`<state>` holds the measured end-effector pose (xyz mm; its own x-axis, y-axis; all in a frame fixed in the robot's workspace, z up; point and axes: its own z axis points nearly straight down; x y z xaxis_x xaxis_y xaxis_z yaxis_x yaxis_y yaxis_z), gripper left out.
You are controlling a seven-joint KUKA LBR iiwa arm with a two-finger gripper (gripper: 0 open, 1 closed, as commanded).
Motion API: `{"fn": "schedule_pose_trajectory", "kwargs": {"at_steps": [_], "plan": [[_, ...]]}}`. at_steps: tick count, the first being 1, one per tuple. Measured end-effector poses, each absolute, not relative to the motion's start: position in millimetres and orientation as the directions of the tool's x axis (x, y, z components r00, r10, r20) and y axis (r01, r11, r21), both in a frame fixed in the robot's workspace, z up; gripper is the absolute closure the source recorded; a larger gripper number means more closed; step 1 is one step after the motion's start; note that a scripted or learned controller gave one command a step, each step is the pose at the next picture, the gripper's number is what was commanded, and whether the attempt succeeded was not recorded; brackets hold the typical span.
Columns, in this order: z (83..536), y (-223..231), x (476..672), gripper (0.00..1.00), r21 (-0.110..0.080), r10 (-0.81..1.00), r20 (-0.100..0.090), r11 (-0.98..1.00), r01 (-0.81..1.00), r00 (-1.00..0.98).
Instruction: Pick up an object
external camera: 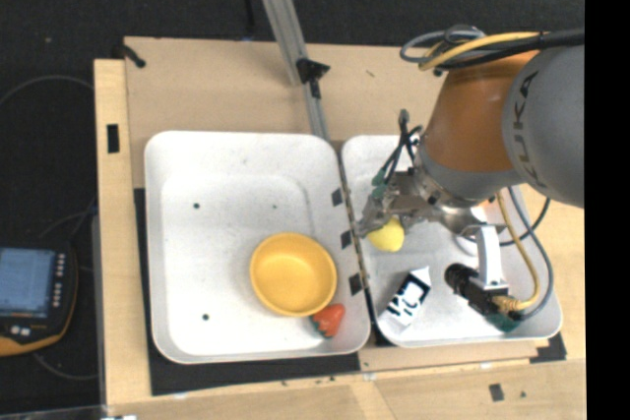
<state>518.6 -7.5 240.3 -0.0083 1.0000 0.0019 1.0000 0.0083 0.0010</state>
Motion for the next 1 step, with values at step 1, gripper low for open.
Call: {"fn": "schedule_pose_trajectory", "kwargs": {"at_steps": [1], "plan": [[249.3,40.2,520.8,1.00,0.002,1.000,0.002,0.008,1.000,-0.008]]}}
